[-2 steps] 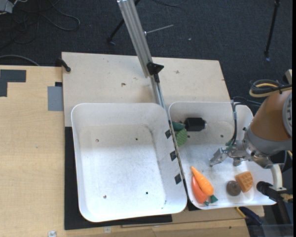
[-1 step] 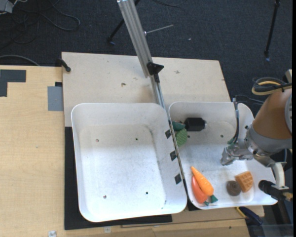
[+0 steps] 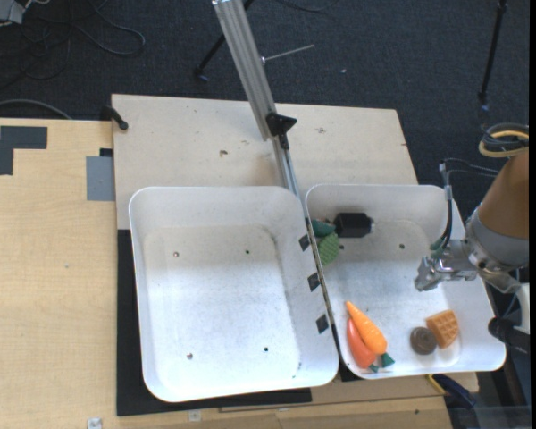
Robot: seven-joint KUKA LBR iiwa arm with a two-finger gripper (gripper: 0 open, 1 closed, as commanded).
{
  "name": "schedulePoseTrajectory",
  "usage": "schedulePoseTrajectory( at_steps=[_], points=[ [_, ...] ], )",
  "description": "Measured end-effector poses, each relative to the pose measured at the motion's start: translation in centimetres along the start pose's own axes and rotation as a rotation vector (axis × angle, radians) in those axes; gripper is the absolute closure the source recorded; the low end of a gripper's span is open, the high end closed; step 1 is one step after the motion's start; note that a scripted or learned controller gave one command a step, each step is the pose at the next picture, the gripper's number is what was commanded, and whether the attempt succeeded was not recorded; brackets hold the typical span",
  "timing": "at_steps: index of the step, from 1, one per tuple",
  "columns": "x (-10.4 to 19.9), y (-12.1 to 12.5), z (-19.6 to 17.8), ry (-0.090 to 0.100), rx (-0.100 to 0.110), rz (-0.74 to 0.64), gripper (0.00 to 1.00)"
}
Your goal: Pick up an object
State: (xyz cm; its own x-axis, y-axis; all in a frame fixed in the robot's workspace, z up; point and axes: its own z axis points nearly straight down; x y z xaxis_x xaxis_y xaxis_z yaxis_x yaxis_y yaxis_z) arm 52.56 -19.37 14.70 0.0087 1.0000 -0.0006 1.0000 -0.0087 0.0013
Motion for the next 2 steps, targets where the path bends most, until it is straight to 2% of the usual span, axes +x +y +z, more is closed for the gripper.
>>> schedulePoseTrajectory(
  at_steps=[1, 2],
  points=[
    [-0.8, 0.8, -5.6, -0.001, -0.003, -0.009, 1.00],
    [-0.9, 0.8, -7.5, 0.001, 0.001, -0.010, 1.00]
  ],
)
